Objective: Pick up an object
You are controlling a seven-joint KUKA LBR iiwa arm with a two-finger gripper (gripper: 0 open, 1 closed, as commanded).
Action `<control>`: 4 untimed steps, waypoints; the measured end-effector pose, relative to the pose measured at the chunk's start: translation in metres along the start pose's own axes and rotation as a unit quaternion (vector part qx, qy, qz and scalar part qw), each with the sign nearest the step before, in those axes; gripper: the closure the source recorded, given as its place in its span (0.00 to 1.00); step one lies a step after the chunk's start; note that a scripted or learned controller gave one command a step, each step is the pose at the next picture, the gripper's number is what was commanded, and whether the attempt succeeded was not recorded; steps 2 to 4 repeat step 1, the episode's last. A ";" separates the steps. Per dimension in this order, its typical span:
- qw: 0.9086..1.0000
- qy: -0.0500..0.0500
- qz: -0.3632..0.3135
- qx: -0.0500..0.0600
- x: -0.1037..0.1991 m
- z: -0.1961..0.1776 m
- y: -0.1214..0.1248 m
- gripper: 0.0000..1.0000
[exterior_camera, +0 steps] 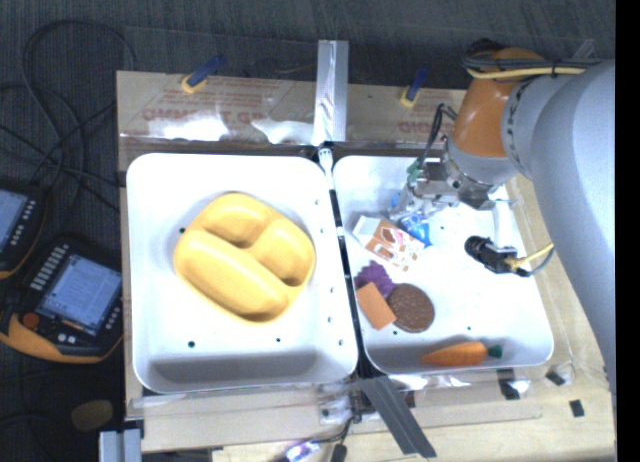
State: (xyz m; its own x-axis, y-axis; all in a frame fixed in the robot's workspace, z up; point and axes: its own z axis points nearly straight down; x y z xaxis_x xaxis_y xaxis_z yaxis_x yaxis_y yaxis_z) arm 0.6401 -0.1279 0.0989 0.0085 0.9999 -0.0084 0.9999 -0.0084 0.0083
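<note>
- Your gripper [425, 200] hangs low over the far part of the right bin [530, 320], near its far edge; you cannot tell whether it is open or closed.
- Just beside the gripper, on its near side, lies a blue wrapper [418, 228], touching a small printed box [390, 242].
- Nearer the bin's middle wall you see a purple lump [375, 275], with an orange block [376, 305] against it.
- A brown round disc [410, 308] lies touching the orange block on its right.
- A carrot [455, 354] lies along the near edge of the right bin, well apart from the gripper.
- The left bin [150, 250] holds one big yellow lump [243, 255] at its middle.
- Both bins sit side by side on the desk [150, 100].
</note>
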 end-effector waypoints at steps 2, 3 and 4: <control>1.000 0.004 -0.023 0.005 0.087 -0.085 0.014 1.00; 1.000 0.004 -0.023 0.005 0.087 -0.085 0.014 1.00; 1.000 0.004 -0.023 0.005 0.087 -0.085 0.014 1.00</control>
